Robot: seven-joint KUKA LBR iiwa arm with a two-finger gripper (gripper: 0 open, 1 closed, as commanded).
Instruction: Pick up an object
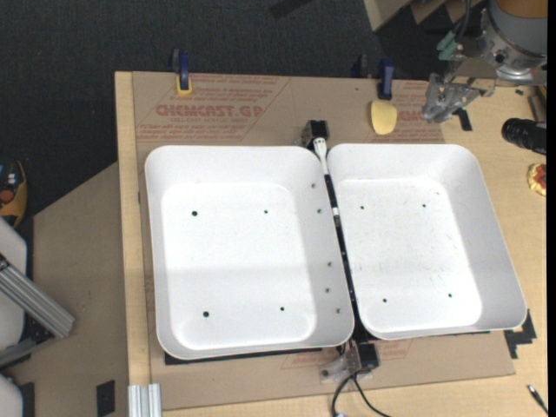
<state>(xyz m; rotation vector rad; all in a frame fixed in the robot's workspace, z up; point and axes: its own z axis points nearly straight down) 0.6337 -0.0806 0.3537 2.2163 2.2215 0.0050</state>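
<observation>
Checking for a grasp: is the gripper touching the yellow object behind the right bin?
Apart. The camera view shows bare board between the yellow object and the gripper.

Both white bins, the left bin [165, 233] and the right bin [486, 224], lie open from above. Along the bench's far edge stand two clamps [182, 70] [386, 76], with a yellow object [383, 116] beside the right one.

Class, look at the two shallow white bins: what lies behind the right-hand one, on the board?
Behind the right-hand white bin, a small pale yellow object lies on the brown board, below a blue clamp. The gripper hangs beside it.
</observation>
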